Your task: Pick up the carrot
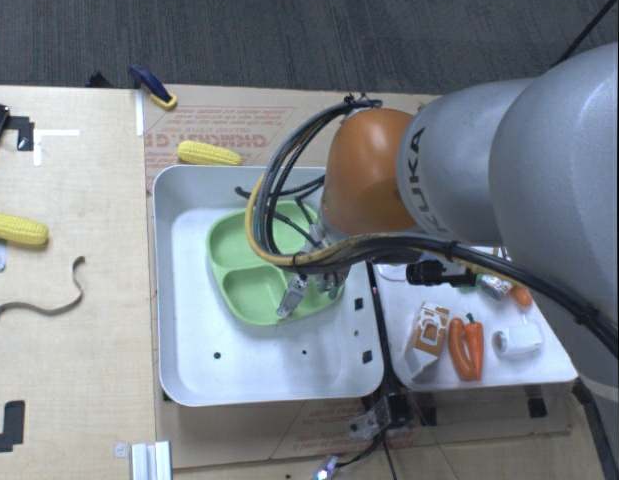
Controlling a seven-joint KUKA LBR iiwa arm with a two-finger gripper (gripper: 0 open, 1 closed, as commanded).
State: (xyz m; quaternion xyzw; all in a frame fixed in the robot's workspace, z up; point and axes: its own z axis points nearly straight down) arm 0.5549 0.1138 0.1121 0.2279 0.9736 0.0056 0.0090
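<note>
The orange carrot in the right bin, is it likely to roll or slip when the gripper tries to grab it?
The orange carrot looks rounded and tapered, so it may roll sideways if nudged. Its surface appears smooth and glossy like a plastic toy, so it could slip from a loose pinch. It lies close beside a small brown-and-white carton, which might get bumped.

One camera, fixed above the bench [69,298], looks down at a slant on the left bin [259,363] and right bin [549,363]; the arm [509,158] looms close from the right.
</note>
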